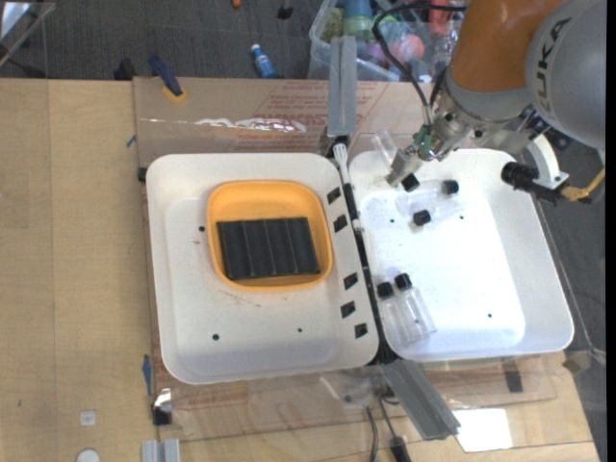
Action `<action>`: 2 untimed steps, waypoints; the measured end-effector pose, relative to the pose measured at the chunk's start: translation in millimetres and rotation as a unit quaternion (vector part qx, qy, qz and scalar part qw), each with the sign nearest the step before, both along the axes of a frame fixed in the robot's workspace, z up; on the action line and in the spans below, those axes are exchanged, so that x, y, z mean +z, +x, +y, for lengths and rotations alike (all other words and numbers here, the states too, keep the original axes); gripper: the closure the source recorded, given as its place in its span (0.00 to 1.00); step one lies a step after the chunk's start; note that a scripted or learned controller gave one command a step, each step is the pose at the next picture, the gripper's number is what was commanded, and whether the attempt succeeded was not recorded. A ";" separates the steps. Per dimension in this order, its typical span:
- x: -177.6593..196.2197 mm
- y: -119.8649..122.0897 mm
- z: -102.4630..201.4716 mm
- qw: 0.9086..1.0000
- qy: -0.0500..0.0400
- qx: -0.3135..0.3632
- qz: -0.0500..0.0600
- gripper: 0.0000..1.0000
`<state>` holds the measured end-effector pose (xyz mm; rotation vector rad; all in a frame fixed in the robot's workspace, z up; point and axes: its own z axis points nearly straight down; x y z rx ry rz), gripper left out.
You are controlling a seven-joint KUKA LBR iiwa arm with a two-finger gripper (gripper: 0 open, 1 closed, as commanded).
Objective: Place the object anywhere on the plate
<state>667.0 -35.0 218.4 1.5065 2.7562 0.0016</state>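
An orange plate (223,210) sits in the left bin (183,325). A black ridged rectangular block (268,247) lies flat in the plate's middle. My gripper (406,171) hangs low over the far left corner of the right bin (500,287), well away from the plate, below the orange wrist band (500,27). A small black piece (409,183) lies right at its tip; whether it is held is not visible.
A clear bottle with a black cap (408,306) lies near the right bin's front left. Two small black pieces (421,218) (449,188) lie near the gripper. A divider with black clips (348,248) separates the bins. A tub of clutter (385,17) stands behind.
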 end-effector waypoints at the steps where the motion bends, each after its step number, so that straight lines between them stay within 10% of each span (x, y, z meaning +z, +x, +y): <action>1: 13.0 0.3 4.6 1.000 0.000 0.008 -0.002 1.00; 2: 15.9 0.6 8.7 0.998 -0.001 0.060 -0.002 1.00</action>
